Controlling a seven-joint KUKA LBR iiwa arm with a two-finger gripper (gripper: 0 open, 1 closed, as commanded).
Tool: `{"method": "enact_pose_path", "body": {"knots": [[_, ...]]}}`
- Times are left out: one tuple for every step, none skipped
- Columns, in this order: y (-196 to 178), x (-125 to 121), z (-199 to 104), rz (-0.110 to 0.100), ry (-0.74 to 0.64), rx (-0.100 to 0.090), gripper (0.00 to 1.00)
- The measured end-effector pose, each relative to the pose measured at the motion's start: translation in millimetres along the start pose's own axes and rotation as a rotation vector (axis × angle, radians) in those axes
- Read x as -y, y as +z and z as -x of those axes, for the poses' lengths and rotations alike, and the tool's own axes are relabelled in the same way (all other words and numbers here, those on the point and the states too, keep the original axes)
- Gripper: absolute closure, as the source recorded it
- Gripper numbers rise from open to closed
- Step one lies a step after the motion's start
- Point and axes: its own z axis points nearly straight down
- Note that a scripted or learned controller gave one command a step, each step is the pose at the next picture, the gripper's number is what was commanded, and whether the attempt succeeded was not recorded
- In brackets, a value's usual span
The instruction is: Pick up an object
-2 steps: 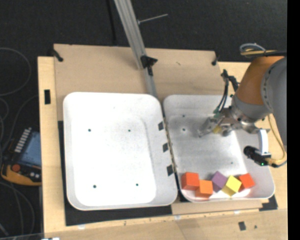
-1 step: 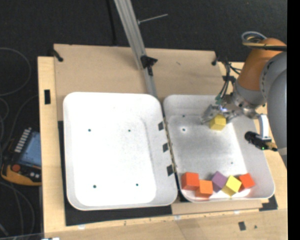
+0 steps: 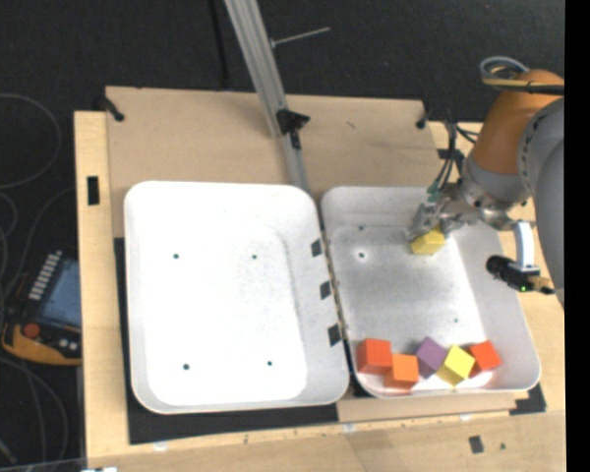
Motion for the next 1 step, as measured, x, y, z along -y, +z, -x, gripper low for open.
{"method": "enact_pose_path", "body": {"knots": [[-36.9, 3.5, -60.7, 0.000, 0.004, -0.007, 1.00]]}}
